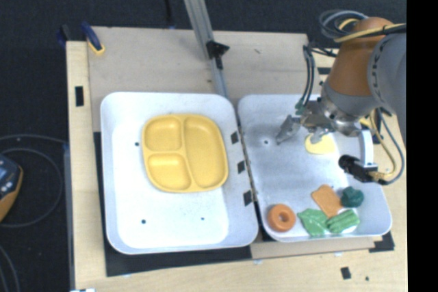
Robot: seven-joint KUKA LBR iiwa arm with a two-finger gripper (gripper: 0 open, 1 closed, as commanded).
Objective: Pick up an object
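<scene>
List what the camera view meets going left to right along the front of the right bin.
Orange ring → green lumpy piece → green ridged piece, with the orange slab just behind those two, then the dark green piece furthest right.

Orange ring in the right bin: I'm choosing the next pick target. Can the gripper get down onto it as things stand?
Probably yes: the orange ring lies flat and uncovered near the right bin's front-left corner, apart from the green pieces, and the gripper hangs over that bin.
</scene>
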